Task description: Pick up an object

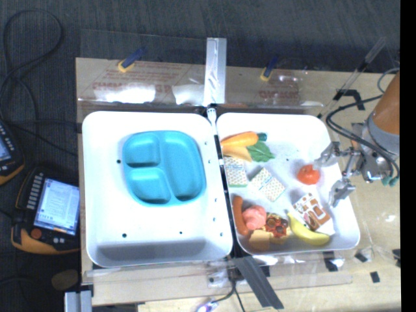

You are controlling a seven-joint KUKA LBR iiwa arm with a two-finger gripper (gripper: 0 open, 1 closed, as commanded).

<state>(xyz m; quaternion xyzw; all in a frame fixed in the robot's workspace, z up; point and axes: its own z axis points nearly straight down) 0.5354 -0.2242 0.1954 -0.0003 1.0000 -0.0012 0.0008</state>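
1. Overhead, two white bins are seen side by side: the left bin [97,226] holds a blue tray [164,166], the right bin [338,174] holds toy food.
2. The gripper [336,172] is placed over the right bin's right edge, fingers spread and nothing between them.
3. A tomato [309,173] is found just left of the gripper, apart from it.
4. A carrot [239,139] is laid at the top left, above two patterned packets [268,184]; their print cannot be read.
5. A banana [307,233] is set along the bottom, beside a printed box [311,210]; no brand can be made out.
6. A handheld screen [54,207] is seen left of the bench, its text too small to read.
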